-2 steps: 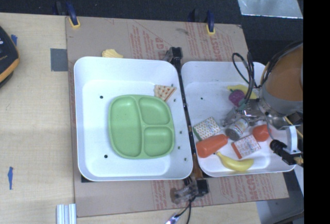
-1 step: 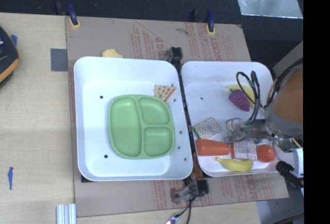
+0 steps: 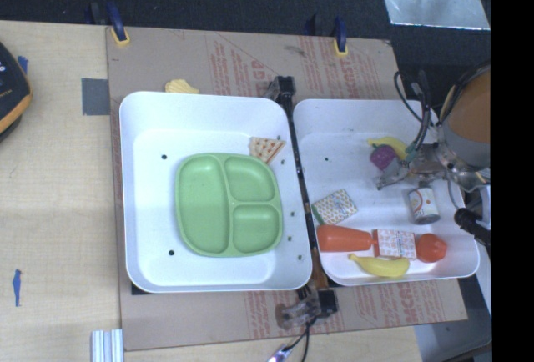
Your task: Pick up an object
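The tool [image 3: 392, 178] sits low in the right bin [image 3: 350, 114] beside a purple toy [image 3: 383, 156]; whether it is apart or together, I cannot tell. Nothing appears lifted, so the pick looks not yet done.

1. Purple grape bunch [image 3: 383, 157] lies in the right bin's upper part, touching a small yellow piece [image 3: 389, 143].
2. Small can [image 3: 423, 204] stands tilted below them.
3. Carrot [image 3: 343, 238], banana [image 3: 380, 266] and tomato [image 3: 431, 248] lie along the front wall.
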Available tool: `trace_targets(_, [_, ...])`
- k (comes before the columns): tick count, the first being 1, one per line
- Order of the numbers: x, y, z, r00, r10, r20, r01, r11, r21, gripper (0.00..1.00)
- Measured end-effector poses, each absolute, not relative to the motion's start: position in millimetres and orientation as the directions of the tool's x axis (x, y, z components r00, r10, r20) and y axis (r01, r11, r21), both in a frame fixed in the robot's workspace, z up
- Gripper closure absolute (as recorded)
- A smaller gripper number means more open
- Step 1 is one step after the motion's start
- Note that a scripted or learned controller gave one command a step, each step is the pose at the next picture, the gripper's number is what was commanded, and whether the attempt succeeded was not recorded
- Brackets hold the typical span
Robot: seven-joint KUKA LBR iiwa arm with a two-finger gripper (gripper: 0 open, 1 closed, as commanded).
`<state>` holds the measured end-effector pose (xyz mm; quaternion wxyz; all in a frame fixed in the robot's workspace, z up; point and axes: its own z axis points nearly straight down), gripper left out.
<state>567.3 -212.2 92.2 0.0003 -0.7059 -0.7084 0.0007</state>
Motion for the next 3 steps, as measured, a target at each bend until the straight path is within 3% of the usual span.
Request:
trace_targets(1, [634.1, -166.7, 92.3, -0.005, 1.000, 0.000, 1.000, 0.005, -0.002, 0.00])
trace_targets(2, [656.4, -108.5, 92.1, -0.005, 1.000, 0.000, 1.000, 0.005, -0.004, 0.00])
trace_targets(3, [656.4, -140.4, 92.5, -0.003, 1.000, -0.001, 1.000, 0.003, -0.001, 0.00])
